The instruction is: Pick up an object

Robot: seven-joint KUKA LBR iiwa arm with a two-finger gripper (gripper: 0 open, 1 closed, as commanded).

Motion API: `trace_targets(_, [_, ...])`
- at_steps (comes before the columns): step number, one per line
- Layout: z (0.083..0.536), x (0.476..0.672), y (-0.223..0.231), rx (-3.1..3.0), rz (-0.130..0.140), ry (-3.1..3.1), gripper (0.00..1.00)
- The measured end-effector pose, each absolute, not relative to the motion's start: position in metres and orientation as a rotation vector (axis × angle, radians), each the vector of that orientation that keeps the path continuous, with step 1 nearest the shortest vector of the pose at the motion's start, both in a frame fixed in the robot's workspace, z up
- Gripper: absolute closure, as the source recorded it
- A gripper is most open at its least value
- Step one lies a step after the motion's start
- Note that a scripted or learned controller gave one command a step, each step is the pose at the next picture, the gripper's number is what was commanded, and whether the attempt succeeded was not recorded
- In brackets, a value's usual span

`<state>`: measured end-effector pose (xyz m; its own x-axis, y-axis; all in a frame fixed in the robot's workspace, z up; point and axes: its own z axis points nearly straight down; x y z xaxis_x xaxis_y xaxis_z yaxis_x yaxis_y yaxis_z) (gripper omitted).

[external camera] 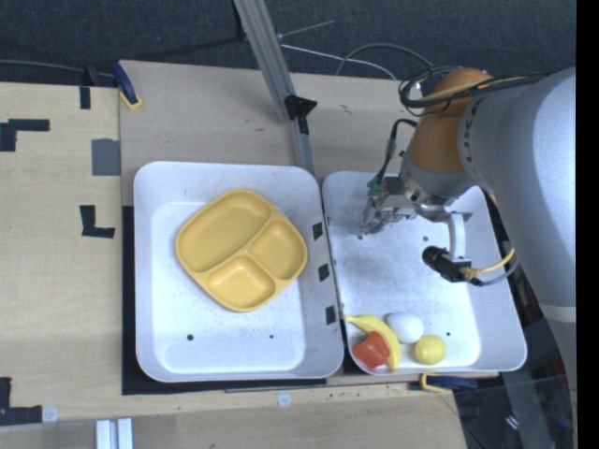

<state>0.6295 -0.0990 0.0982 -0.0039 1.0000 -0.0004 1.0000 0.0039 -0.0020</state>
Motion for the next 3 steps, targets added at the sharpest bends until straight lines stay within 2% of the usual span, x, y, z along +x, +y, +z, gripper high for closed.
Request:
trace_targets(1, [0.160, 0.626, -0.099, -2.222, -0.005, -2.226, 1.00])
trace_targets(3, [0.248, 0.629, -0.098, -2.222, -0.004, -2.226, 1.00])
